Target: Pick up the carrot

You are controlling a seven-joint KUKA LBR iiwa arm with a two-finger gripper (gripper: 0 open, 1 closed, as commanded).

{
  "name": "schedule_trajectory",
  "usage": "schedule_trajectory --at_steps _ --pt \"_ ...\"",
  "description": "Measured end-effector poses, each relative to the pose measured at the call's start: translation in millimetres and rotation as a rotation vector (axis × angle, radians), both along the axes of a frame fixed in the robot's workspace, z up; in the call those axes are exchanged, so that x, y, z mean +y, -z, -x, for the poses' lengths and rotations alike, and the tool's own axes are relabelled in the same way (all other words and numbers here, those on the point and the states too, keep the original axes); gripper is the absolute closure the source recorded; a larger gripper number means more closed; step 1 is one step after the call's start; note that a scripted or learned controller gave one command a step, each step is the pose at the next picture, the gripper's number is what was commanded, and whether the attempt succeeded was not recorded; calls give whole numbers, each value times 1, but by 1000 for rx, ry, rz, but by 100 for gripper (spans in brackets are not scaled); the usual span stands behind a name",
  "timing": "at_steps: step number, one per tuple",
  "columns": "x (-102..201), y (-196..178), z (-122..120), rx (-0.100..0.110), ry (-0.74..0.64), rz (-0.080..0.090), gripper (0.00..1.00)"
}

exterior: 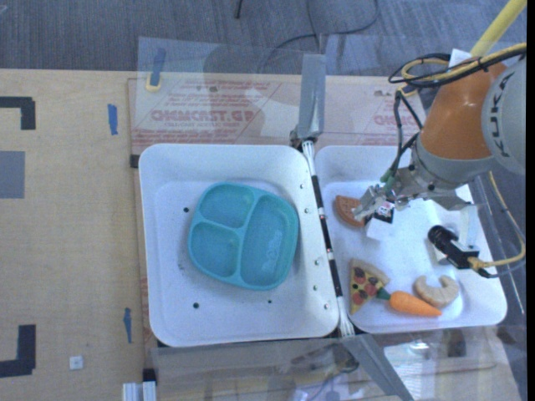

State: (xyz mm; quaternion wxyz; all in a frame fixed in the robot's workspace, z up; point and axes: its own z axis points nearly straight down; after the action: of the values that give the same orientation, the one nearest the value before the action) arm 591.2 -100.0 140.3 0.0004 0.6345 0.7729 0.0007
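Note:
The orange carrot (pixel 412 304) lies near the front edge of the right bin (pixel 493 307), between a pizza slice (pixel 364 285) and a pale curled cashew-like piece (pixel 438 290). My gripper (pixel 370 210) hangs over the bin's left half, well behind the carrot, right beside a brown bread-like piece (pixel 344 209). Nothing shows between its fingers, and its tips are too small to read.
The left bin (pixel 163 307) holds a teal divided plate (pixel 243 235). The arm's grey and orange body covers the right bin's back right corner. Bare bin floor lies between the gripper and the carrot.

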Motion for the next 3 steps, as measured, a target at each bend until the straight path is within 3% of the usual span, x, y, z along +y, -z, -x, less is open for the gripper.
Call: schedule_trajectory --at_steps 1,2,3 --pt "-13 -47 92 1 -233 0 0" --pt "-31 42 112 2 -416 -1 0" --pt "-33 32 112 -3 -411 0 100"
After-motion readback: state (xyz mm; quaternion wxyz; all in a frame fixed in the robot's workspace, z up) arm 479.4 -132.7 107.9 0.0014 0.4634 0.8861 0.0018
